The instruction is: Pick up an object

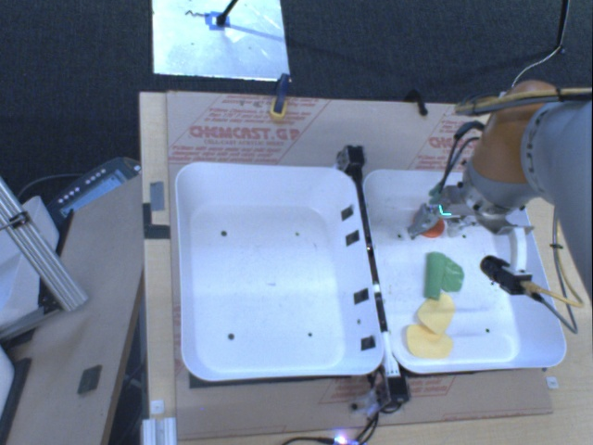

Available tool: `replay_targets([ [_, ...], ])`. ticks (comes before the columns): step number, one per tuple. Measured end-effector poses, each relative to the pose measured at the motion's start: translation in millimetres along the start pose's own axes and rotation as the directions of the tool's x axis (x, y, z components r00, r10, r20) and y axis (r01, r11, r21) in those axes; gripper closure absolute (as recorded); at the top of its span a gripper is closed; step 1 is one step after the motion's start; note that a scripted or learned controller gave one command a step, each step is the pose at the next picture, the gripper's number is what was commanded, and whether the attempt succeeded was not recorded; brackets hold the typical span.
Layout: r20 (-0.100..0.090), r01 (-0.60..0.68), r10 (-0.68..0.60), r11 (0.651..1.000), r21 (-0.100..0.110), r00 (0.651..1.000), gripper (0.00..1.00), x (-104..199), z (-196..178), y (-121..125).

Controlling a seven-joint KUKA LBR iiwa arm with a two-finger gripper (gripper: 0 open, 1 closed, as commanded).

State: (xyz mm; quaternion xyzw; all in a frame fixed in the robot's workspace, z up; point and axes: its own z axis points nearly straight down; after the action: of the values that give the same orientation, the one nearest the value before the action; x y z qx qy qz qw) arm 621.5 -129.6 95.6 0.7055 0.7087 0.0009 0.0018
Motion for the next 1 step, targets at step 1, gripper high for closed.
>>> replay_targets([
  [1,0.001,-0.001,0.001,1.0,-0.004,1.0,0.0,-32.0,-1.3,49.5],
])
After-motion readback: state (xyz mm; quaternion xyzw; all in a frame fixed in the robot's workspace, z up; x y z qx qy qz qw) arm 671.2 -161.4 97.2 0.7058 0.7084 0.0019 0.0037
